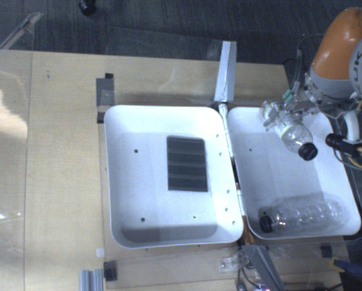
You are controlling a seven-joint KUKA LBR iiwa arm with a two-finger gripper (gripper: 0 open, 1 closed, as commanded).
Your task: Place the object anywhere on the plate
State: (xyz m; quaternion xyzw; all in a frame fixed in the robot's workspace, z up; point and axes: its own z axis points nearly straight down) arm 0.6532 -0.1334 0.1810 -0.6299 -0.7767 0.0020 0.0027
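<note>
A dark grey ribbed rectangular plate lies flat in the middle of the left bin. My gripper hangs over the far part of the right bin, below the orange-banded wrist. Its fingers are shut on the base end of a small clear plastic bottle. That bottle tilts down and to the right, with its black cap lowest. The gripper and this bottle are well to the right of the plate, across the wall between the bins.
A second, larger clear bottle with a black cap lies on its side along the right bin's near wall. A metal bracket stands behind the gap between the bins. Black cables hang at the right edge.
</note>
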